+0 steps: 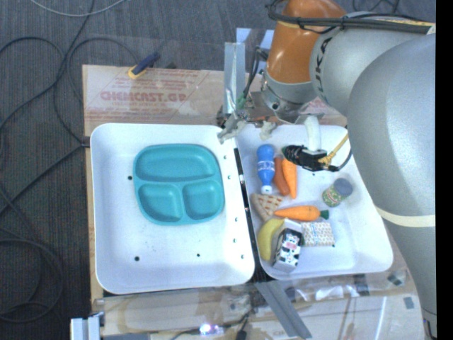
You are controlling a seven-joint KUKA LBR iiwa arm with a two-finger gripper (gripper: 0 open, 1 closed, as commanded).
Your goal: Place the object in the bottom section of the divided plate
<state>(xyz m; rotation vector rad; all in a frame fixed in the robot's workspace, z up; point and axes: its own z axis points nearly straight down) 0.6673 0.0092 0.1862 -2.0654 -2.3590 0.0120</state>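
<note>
Plate (178, 183) lies long axis left-right; gripper (237, 122) state unclear, near bins' top edge.

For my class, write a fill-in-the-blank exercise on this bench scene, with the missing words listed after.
1. The teal divided plate lies in the ____ bin.
2. The plate has ____ compartments.
3. The blue bottle lies in the right bin, beside a ____.
4. The banana is ____ in colour.

Missing words: left; three; carrot; yellow
</note>
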